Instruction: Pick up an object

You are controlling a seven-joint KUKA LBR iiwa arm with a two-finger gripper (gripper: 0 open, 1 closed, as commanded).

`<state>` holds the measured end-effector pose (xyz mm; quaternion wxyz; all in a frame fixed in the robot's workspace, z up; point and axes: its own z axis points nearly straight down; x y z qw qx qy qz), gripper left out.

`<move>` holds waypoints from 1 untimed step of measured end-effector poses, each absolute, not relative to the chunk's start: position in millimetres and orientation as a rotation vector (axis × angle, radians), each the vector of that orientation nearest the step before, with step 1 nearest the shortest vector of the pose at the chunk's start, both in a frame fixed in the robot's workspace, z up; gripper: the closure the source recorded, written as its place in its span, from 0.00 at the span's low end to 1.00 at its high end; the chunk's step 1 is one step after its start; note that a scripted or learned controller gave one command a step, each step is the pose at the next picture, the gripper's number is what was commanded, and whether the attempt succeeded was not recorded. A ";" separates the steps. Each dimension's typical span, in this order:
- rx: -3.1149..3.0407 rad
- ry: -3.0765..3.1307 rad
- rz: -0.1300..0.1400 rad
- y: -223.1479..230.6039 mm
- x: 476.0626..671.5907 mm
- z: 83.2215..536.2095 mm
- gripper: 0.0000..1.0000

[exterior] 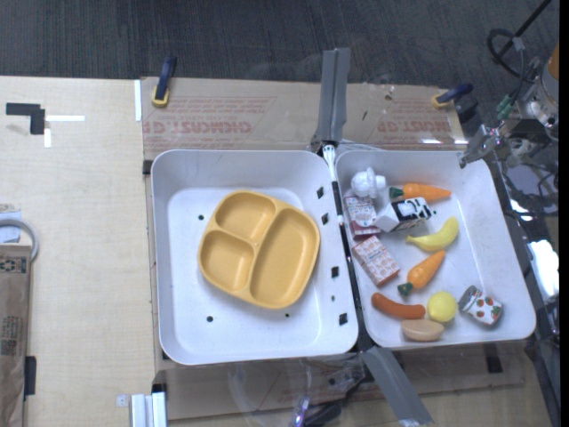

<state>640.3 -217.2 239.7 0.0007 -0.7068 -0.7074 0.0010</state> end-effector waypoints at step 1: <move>-1.930 -2.475 0.000 -220.0 659.1 115.0 0.00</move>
